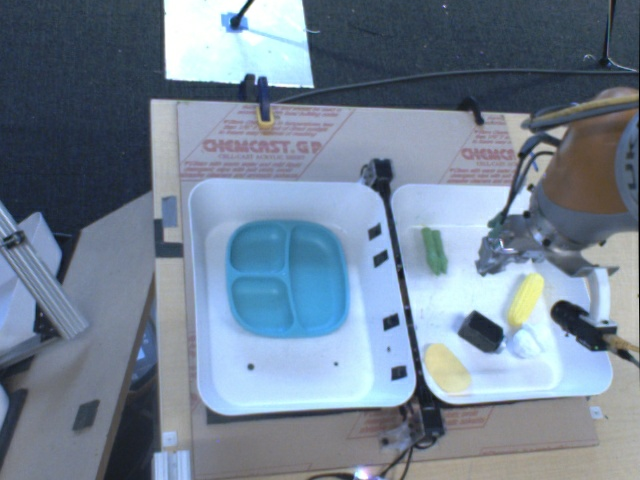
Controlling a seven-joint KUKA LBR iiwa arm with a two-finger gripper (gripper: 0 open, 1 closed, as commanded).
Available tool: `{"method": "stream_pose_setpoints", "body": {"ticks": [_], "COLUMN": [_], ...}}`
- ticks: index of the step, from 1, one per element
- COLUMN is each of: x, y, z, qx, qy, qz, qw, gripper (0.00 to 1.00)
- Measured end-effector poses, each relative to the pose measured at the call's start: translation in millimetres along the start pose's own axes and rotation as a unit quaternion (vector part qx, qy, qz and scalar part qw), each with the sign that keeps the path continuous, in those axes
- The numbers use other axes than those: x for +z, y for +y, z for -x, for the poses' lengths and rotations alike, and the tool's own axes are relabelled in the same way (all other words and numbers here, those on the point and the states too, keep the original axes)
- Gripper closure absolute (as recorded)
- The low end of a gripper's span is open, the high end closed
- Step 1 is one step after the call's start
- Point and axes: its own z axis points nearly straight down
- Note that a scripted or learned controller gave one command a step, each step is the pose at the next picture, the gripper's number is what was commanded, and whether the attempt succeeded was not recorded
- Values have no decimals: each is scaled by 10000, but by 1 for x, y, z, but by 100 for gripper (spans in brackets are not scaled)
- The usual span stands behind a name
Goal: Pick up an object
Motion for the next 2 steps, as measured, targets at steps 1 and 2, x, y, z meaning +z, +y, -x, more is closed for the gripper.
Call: {"method": "stream_pose_setpoints", "body": {"ticks": [1, 2], "x": [-59, -44], "y": [11, 21], "z": [-3, -58], "qx": [-4, -19], "qy": [0, 11], "qz": [3, -26], "qw": [10000, 10000], "gripper": [100, 100]}}
